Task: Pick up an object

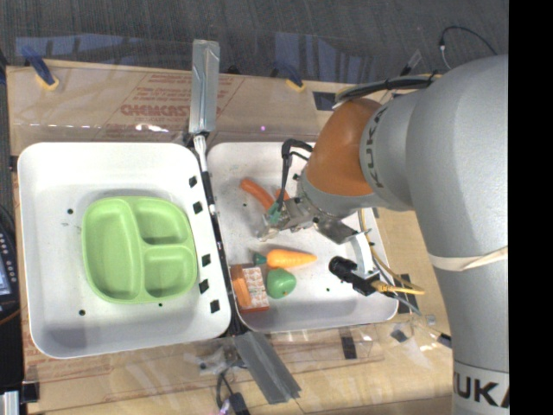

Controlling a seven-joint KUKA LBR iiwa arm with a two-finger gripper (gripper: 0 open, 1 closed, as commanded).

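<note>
In the right bin (380, 314) lie an orange carrot (292, 258), a green rounded toy (280, 283) and a small orange-brown box (250, 287), all close together near the front left. An orange-red stick-shaped piece (255, 190) lies farther back. My gripper (275, 219) reaches down into the middle of this bin, just in front of the orange-red piece and a little behind the carrot. The wrist hides what is directly under it.
The left bin (43, 232) holds a light green divided plate (138, 249). A raised divider (207, 223) runs between the two bins. The grey arm (441, 154) covers the right bin's right side.
</note>
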